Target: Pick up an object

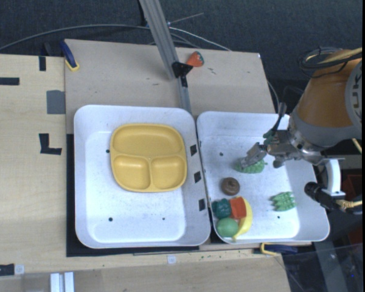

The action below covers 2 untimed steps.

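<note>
I take the right bin [304,181] as my landmark for all places. In its near left corner I see a small cluster: a green ball [227,227], a yellow banana [246,221] curving around it, an orange-red block [238,207] and a dark teal piece [221,208], all touching or almost touching each other. Just beyond this cluster, still on the left side of the bin, a brown round thing like a doughnut [230,185] lies alone. Toward the near right part of the bin there is a green ridged toy [283,201], well apart from the cluster.

Near the middle of the bin I see a second green toy [253,167], and the gripper [255,157] is right over it, at its upper edge. The grey fingers point down to the left. I cannot tell if they are apart or together, and I cannot tell if they hold the toy. The arm [328,111] with its orange band comes in across the right rim of the bin.

Left of the right bin, touching it, is the left bin [91,224], which carries a yellow divided plate [149,157] in its far half. Both bins are on the wooden table [24,181]. Beyond the bins, a grey pole [158,26] rises from the table, with a small orange thing [196,58] just beside its base.
</note>
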Each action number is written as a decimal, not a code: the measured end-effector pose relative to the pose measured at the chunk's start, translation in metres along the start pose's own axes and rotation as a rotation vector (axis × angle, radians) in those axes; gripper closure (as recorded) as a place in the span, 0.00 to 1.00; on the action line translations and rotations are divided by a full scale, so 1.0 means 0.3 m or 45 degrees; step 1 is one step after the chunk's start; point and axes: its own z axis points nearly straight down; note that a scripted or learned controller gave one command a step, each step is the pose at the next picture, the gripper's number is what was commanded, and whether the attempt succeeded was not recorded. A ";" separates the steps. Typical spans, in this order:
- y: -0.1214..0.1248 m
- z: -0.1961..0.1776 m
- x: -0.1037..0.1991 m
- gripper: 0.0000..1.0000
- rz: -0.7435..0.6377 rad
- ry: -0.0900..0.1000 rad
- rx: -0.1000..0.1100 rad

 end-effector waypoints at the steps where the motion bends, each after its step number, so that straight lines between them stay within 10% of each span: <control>1: 0.000 0.000 0.000 0.00 0.000 0.000 0.000; 2: -0.037 0.183 0.012 0.00 0.002 0.000 0.007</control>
